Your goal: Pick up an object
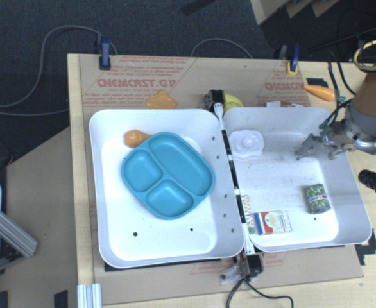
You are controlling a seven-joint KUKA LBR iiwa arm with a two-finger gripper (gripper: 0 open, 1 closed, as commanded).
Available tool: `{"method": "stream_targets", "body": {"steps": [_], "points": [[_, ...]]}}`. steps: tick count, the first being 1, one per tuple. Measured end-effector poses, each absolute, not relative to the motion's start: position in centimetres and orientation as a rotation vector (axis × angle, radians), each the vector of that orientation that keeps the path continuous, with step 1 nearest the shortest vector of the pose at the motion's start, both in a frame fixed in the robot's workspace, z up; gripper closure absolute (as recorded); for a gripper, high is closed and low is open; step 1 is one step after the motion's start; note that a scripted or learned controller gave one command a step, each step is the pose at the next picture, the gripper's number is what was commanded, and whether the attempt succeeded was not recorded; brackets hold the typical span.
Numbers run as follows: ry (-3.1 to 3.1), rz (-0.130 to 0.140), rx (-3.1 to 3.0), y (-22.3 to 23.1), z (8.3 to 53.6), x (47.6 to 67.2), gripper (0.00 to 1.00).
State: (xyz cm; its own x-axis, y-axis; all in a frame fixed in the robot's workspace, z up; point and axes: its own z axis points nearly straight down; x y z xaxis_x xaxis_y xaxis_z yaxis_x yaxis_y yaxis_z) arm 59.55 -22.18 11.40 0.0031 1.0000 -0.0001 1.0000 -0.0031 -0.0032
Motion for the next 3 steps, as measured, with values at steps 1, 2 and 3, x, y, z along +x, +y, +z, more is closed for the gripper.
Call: {"method": "stream_targets", "body": {"steps": [1,2,3], "points": [[-2.214,0.004,-2.217,-21.1,8.3,53.5,0.00],[-2.222,-0.001,-2.224,-21.2,9.5,53.9,1.00],[-2.222,-0.001,-2.223,-21.2,9.5,53.9,0.00]]}}
